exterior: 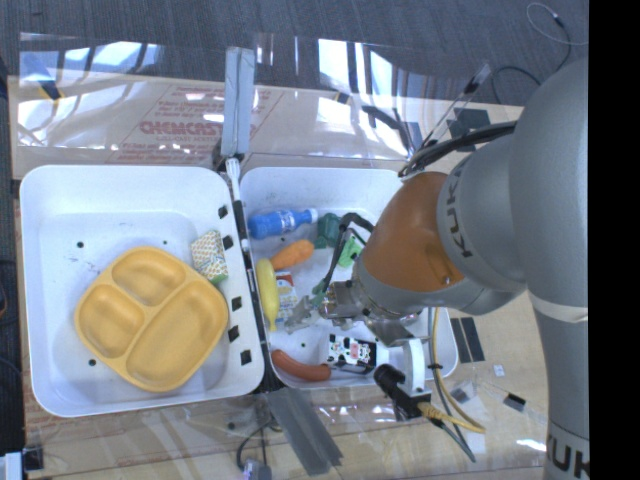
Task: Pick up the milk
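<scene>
**Two bins, arm low over the right one**

Two shallow white bins of smooth plastic sit side by side; the left bin holds a yellow plate, rounded and split into three wells, with a small patterned packet at its upper right edge; the right bin holds a blue bottle lying on its side, a tapered orange carrot, a curved banana and a glossy brown sausage along the near wall.

The milk is a small black-and-white printed carton near the front of the right bin, just right of the sausage; the arm covers its upper part, so its long axis and the way it points cannot be made out.

The gripper is a cluster of grey metal just above and left of the milk; whether it is released or clenched cannot be told; a green thing beside the bottle is partly hidden and unclear.
</scene>
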`<act>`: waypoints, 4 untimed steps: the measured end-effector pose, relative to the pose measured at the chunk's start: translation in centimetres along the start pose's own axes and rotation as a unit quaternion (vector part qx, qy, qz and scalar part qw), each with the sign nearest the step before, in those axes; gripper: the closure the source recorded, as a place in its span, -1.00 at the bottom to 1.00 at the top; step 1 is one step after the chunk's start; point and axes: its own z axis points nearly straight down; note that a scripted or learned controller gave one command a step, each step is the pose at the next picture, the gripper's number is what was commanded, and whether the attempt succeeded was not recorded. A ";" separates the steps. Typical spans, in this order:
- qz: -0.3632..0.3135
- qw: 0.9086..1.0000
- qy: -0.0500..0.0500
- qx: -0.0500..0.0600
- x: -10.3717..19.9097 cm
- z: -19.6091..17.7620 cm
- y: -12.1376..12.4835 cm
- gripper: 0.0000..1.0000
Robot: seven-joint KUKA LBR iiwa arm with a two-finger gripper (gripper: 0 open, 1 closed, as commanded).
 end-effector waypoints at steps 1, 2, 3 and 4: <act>0.072 0.997 0.000 -0.001 -1.8 -0.4 0.1 -1.00; 0.015 1.000 -0.001 -0.002 -1.8 -0.6 0.9 -1.00; -0.035 0.999 0.000 -0.003 -6.4 -2.6 0.2 -1.00; -0.038 0.999 0.000 0.002 -6.3 -3.1 0.1 1.00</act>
